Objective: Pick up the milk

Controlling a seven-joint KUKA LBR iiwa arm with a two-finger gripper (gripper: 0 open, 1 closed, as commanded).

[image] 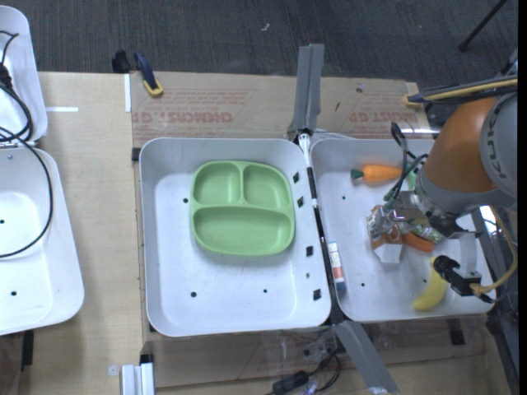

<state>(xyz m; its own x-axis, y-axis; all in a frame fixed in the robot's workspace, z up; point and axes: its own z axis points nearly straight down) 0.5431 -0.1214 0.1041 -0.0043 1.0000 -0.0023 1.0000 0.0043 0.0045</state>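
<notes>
In the right bin (362,299), a small white carton that looks like the milk (388,252) lies just under my wrist. My gripper (389,223) is low over the middle of this bin, directly above the carton's upper end, among a small cluster of colourful items. The grey arm with its orange band (461,151) comes in from the right and hides what lies beneath it. Whether anything sits between the gripper's tips is hidden by the clutter.
An orange carrot (381,172) lies at the bin's far side and a yellow banana (431,292) near its front right corner. A thin tube (335,267) rests along the left wall. The left bin (165,295) holds a green divided plate (242,207).
</notes>
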